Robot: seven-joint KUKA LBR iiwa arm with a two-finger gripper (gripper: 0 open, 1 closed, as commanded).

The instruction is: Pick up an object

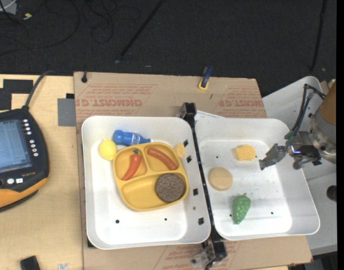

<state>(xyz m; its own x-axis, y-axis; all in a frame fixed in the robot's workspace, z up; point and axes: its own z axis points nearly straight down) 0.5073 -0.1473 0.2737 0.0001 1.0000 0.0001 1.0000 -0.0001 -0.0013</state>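
My gripper (285,157) hangs over the right side of the right bin (307,221), its two dark fingers spread apart with nothing between them. In that bin lie a yellow block (245,152) to the gripper's left, a tan round disc (220,179) nearer the divider, and a green bumpy piece (240,207) toward the front. The left bin (104,229) holds a yellow divided tray (139,198) with a red pepper (133,165), a sausage (162,157) and a brown patty (170,187). A yellow ball (107,149) and a blue bottle (128,137) lie beside the tray.
A black clamp strip (197,179) runs between the two bins. A tablet pendant (14,156) rests on the bench at far left. Cardboard (160,97) lies under both bins, and cables (304,108) hang near the arm on the right.
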